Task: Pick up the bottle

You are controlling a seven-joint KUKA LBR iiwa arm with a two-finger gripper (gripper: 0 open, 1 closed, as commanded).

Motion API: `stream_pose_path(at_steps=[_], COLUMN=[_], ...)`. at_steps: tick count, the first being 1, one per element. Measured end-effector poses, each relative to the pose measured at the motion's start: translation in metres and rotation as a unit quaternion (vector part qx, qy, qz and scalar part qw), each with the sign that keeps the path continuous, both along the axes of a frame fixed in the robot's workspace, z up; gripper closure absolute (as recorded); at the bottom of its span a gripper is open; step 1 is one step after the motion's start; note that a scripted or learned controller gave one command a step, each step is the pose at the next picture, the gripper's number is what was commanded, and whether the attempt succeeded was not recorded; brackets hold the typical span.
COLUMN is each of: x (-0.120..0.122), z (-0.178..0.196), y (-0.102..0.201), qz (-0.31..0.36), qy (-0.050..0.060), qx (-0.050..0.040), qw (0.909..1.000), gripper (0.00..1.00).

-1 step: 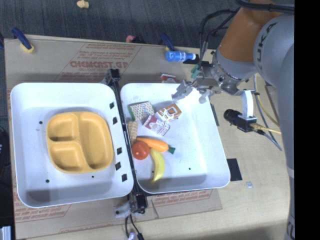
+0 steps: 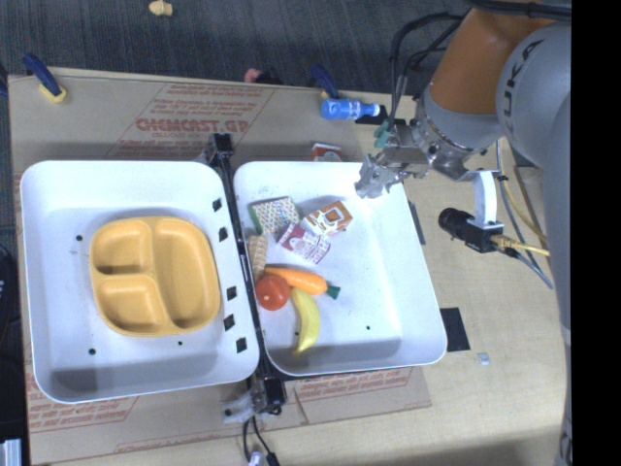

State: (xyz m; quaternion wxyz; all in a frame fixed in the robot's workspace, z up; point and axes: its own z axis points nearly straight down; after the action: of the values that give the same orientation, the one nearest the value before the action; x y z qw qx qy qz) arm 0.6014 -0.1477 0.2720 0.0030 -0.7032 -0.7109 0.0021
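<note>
The gripper (image 2: 374,178) is seen over the far right corner of the right bin (image 2: 412,289), hanging from the grey arm (image 2: 505,56). Whether anything is pinched cannot be told, since the tips are small and blurred against the white wall; nothing is visibly held between them.

The bottle (image 2: 349,110) lies on its side on the cardboard outside the bins, beyond the tips and slightly to their left in the picture, near but apart from them. It is blue with a paler end toward the gripper.

Nearer than the tips, inside the bin, a pile of small cartons (image 2: 309,229) is seen, and further off a carrot (image 2: 296,280), a tomato (image 2: 273,292) and a banana (image 2: 307,320). The yellow tray (image 2: 155,275) sits in the left bin, well apart.

The bottle is judged to be light and fairly stiff plastic, smooth and round, so it is likely to roll or slip if nudged off-centre. It would best be taken across the middle of the body, with the closing line square to its long axis, not at the narrow cap end.
</note>
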Motion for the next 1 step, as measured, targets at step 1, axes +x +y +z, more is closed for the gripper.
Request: stream_pose_path(at_steps=[1], x=[-0.0463], z=[-0.0172], y=[-0.0536], qz=[0.023], qy=[-0.002], qx=[-0.0004], qw=[0.9997], gripper=[1.00])
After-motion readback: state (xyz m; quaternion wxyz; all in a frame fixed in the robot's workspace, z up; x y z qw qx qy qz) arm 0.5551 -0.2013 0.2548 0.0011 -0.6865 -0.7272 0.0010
